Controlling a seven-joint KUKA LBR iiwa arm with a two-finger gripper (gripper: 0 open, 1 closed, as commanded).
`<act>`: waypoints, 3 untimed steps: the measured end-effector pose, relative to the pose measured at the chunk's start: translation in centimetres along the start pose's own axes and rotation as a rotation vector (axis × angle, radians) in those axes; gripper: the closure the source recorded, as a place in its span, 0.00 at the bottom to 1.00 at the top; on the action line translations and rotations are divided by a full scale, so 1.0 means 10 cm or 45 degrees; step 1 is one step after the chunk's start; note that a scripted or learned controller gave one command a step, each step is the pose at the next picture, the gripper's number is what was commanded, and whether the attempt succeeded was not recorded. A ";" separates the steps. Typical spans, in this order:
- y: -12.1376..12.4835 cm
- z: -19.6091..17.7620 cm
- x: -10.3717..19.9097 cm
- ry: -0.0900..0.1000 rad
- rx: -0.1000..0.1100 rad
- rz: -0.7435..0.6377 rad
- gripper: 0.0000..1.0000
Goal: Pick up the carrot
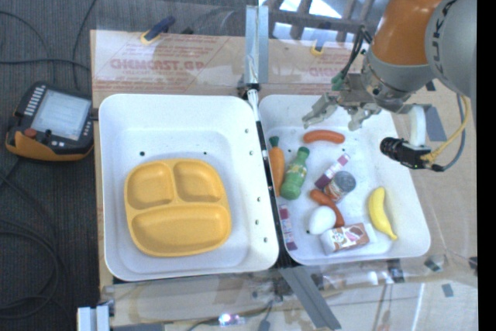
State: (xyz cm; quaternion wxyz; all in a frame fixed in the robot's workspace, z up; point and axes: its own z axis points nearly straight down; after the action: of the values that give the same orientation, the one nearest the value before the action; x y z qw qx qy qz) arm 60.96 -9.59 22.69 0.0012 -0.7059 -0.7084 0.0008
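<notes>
Orange carrot [277, 166] lay along the right bin's [411, 244] nine o'clock wall, beside the green bottle [294, 174]. At one o'clock the gripper [339, 114] hovered, fingers spread, grasping nothing.

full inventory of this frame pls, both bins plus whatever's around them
carrot: 1, orange, left edge of right bin
green bottle: 1, green, right of carrot
sausage: 1, red-orange, upper right bin
small jar: 1, dark lid, centre of right bin
egg: 1, white, lower right bin
banana: 1, yellow, right side of right bin
small carton: 1, red and white, bottom of right bin
divided tray: 1, yellow, in left bin
bins: 2, white, side by side
teach pendant: 1, black and orange, left of the bins
arm: 1, grey and orange, from the right
gripper: 1, over upper right bin
</notes>
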 end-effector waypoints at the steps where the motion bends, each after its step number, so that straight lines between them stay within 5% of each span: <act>1: -0.13 1.26 -0.06 -0.009 -0.009 -0.215 0.00; 2: -0.63 1.34 -0.03 -0.003 -0.005 -0.108 0.00; 3: -0.44 0.44 0.25 0.000 -0.003 -0.290 0.00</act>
State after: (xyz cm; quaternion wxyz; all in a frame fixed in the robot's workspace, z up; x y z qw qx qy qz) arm 56.49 -7.12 18.32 0.0006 -0.6209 -0.7839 -0.0002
